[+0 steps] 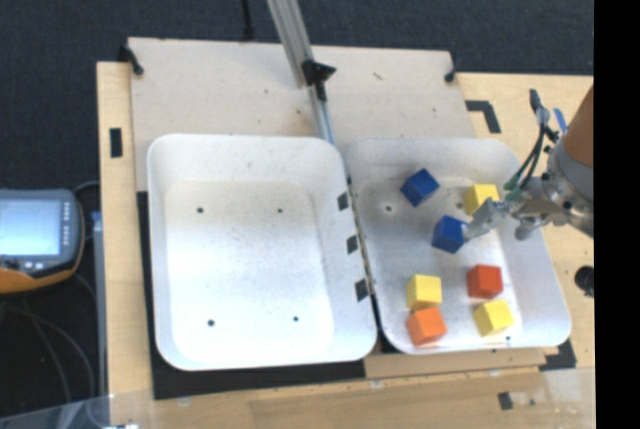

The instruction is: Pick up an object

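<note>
The arm reaches in from the right, and the gripper point(492, 214) sits over the right bin point(530, 317), its fingers reaching left toward a blue cube point(449, 234) near the middle of that bin. That cube has no long axis to speak of; it sits turned, one corner pointing toward the near edge. A fingertip looks to be right at the cube's upper right corner, touching or just beside it, but whether the fingers are spread or closed can't be made out, and nothing is clearly held between them. A yellow cube point(481, 196) lies just behind the gripper. A second blue cube point(420, 186) sits farther left. Nearer are a red cube point(485, 281), a yellow cube point(424, 291), an orange cube point(427, 325) and another yellow cube point(493, 317). The left bin point(165, 247) lies alongside.
</note>
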You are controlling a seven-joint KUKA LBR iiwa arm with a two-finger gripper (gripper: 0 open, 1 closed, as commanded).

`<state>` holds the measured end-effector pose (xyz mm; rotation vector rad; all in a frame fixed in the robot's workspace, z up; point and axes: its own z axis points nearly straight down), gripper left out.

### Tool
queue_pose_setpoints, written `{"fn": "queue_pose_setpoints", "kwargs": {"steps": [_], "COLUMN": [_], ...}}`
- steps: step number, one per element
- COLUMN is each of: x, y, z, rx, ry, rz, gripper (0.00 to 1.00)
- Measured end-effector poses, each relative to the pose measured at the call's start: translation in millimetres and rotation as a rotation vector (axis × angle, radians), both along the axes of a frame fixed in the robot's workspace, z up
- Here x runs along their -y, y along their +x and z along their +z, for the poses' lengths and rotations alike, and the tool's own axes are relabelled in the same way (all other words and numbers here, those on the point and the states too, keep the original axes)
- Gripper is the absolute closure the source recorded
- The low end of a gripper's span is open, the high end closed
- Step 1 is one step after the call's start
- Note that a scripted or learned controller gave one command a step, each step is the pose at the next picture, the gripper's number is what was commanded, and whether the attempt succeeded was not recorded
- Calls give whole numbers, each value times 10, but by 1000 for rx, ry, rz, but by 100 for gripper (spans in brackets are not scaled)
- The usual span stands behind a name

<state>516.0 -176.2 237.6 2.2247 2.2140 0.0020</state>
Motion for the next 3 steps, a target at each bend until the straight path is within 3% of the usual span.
{"fn": "queue_pose_setpoints", "kwargs": {"steps": [1,2,3], "x": [-402,-627,-620], "y": [529,10,24], "z": [-414,-475,-471], "rx": [-1,-5,-2], "ry": [0,2,1], "rz": [12,3,-1], "gripper": [0,0,0]}}
